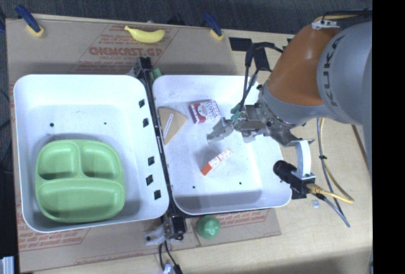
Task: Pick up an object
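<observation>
We saw the gripper (218,132) hanging in the right bin (253,197) with nothing visibly between its fingers, whose spread we could not tell, while the orange-and-white packet (216,161) lay just below it, so the pick remained undone.

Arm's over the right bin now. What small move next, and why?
Probably ease the tool down and a little toward the bin's front, onto the orange-and-white packet. That packet lies flat just below the tool in the camera view, apart from the red-and-white carton and the tan wedge, so it looks the nearest uncrowded pick in the right bin.
</observation>
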You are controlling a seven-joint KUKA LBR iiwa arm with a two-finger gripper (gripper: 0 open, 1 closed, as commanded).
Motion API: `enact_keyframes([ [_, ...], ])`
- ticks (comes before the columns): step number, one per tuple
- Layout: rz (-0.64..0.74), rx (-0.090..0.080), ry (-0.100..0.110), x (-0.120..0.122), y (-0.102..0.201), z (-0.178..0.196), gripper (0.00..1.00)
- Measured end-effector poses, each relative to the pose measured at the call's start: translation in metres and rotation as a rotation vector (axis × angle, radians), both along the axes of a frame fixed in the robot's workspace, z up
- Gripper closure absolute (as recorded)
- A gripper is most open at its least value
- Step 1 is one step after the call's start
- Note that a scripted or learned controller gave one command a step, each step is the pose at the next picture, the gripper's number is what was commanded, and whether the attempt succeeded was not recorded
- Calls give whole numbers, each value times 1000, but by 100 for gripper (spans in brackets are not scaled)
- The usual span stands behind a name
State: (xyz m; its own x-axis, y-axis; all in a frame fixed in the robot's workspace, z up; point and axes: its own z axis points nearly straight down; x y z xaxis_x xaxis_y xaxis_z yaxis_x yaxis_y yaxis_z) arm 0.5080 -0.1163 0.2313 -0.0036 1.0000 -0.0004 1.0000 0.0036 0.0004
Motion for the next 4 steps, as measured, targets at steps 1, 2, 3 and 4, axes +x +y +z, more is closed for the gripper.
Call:
enact_keyframes([
  [1,0,0,0,0,0,0,0],
  [2,0,0,0,0,0,0,0],
  [3,0,0,0,0,0,0,0],
  [4,0,0,0,0,0,0,0],
])
